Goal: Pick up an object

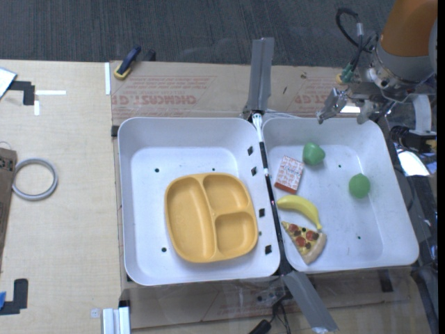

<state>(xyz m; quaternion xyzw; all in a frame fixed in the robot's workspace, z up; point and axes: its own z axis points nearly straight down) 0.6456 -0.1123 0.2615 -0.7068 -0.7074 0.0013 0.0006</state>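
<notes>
The right bin [389, 252] holds two green balls, one [313, 154] near the back and one [359, 186] toward the right. A small red and white packet [288, 174] lies at the left wall, with a banana [300, 209] and a pizza slice [304, 239] in front of it. My gripper [345, 108] hangs above the bin's back rim, open, with nothing between its fingers [327, 110]. It is behind and to the right of the nearer green ball, apart from every object.
The left bin [139, 207] holds a yellow divided plate [212, 216]. A grey divider post [261, 72] stands behind the bins. A tape roll [32, 179] lies on the bench at far left, and a blue-yellow tool [128, 61] at the back.
</notes>
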